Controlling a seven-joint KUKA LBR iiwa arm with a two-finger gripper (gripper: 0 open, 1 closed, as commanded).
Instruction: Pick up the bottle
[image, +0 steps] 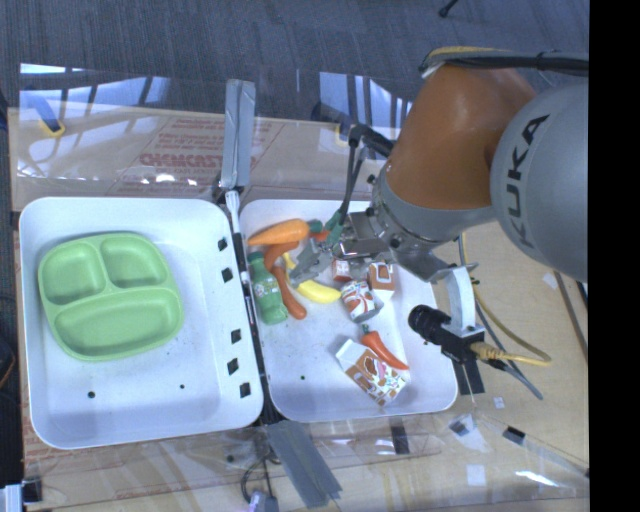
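bottle (266, 290) = green one, lying in the right bin (310, 395), hard against that bin's left wall, long axis roughly along the wall, cap end toward the far side

gripper (312, 256) is over the same bin, up and right of the bottle, near but not on it. fingers (303, 266) look splayed with nothing between them; jaws released. bottle sits just outside the jaws, to their lower left, not between them

around the bottle:
- orange carrot-like piece (279, 233) just past its far end
- second thin orange piece (288, 296) touching or nearly touching its right side, can't tell which
- yellow banana (318, 291) a bit further right, under the finger tips
- small brown/white packs (366, 272) right of the banana, under the wrist
- carton with an orange piece on it (377, 368) well to the bottle's lower right, near the bin's front right corner

left bin (130, 400) sits on the other side of the wall from the bottle, holds a green divided plate (108, 293) well left of it

arm's grey/orange body (480, 150) is far up-right of the bottle
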